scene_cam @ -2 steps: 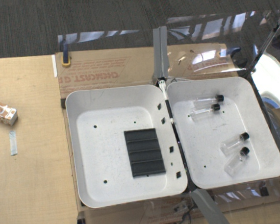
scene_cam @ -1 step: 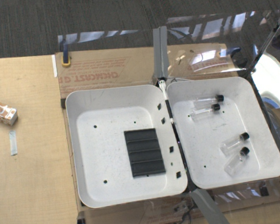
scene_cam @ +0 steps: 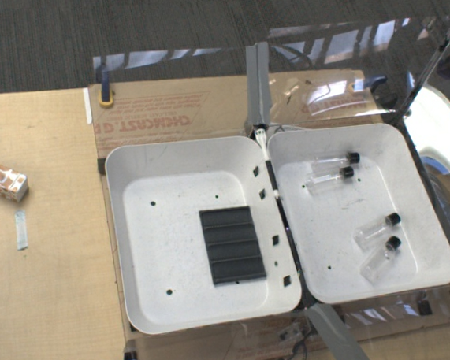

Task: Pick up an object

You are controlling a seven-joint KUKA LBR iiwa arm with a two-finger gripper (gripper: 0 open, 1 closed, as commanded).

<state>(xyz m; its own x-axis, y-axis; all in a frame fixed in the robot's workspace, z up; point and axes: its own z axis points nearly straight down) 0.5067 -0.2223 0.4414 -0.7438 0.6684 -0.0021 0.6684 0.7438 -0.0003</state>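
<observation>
A flat black ribbed rectangular block [scene_cam: 233, 244] lies in the middle of the left white bin [scene_cam: 134, 223]. The right white bin [scene_cam: 417, 196] holds several clear vials with black caps. Two vials lie near its back: one [scene_cam: 336, 161] and another [scene_cam: 325, 178] just in front of it. Two more rest toward the front right, one [scene_cam: 376, 229] above the other [scene_cam: 379, 257].
Cardboard sheeting [scene_cam: 155, 115] lies behind the bins. On the wooden bench at the left sit a small orange and white carton [scene_cam: 2, 181] and a thin pale strip [scene_cam: 21, 231]. A grey divider post [scene_cam: 258, 85] stands behind the bins' joint.
</observation>
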